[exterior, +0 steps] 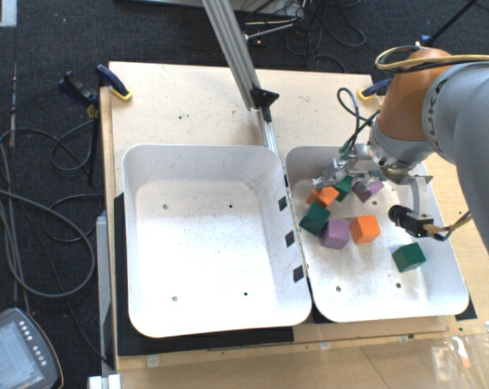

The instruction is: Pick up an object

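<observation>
Several small blocks lie in the right bin (439,298). An orange block (325,194), a small dark green block (344,186) and a purple block (368,189) crowd together at the bin's far side. My gripper (347,173) is down right over this cluster, touching or nearly touching it. Just in front lie a larger green block (314,218), a purple cube (336,234) and an orange cube (364,229). Another green block (408,256) sits alone toward the right.
The left bin (147,217) stands beside the right one, sharing a raised middle wall (289,225). A slanted metal bar (232,43) runs down to the bins' far edge. The grey and orange arm (427,96) covers the right bin's far right corner.
</observation>
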Controlling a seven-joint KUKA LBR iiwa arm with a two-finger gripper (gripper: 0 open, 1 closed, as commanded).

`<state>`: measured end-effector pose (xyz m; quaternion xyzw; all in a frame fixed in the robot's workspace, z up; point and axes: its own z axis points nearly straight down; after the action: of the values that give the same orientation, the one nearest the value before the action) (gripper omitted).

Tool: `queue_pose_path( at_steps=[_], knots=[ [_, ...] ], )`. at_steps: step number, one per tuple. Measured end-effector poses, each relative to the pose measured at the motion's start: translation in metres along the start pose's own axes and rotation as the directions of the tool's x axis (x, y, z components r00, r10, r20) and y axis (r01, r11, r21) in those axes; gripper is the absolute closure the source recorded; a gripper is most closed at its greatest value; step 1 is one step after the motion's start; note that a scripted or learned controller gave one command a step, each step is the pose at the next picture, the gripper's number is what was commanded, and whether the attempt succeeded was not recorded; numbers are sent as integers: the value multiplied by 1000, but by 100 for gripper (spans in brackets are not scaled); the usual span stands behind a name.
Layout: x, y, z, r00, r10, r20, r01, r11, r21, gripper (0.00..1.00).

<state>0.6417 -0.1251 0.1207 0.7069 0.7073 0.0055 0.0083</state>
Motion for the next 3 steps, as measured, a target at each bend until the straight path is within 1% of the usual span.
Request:
queue_pose_path(
  at_steps=[1,2,3],
  knots=[
    [0,1,-10,1000,1,-1,-1,1000,-4,100],
    [-9,0,-60,1000,1,-2,-1,1000,13,100],
    [-9,2,-91,1000,-1,-3,1,1000,14,100]
  ],
)
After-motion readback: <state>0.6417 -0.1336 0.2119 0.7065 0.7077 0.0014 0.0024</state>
